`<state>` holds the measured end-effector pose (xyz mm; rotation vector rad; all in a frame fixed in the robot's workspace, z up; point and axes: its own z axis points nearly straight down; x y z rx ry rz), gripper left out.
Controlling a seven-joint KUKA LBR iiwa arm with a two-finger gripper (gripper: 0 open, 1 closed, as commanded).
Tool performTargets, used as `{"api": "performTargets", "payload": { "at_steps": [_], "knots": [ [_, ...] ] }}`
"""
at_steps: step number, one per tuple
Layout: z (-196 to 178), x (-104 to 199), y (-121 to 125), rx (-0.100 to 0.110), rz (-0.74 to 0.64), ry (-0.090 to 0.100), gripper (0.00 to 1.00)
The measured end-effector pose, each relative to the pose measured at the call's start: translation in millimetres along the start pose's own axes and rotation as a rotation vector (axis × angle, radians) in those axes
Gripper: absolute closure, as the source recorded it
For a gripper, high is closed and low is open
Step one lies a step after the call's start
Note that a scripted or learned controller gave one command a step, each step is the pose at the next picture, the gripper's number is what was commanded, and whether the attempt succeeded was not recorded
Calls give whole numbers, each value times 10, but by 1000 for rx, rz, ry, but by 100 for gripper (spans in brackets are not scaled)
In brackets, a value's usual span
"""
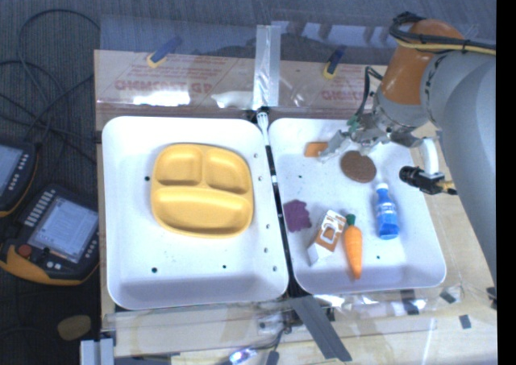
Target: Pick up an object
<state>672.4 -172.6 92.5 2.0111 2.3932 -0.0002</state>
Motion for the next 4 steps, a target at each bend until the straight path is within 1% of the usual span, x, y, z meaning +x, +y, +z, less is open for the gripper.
{"api": "performTargets", "payload": {
  "at_steps": [1, 2, 3, 4],
  "knots": [
    [-25, -238, -519, -10, 89, 11, 0],
    [-18, 65, -501, -7, 46, 1, 0],
    [-117, 69, -489, -11, 46, 3, 100],
    [-1536, 440, -1129, 12, 143, 10, 100]
  ]
}}
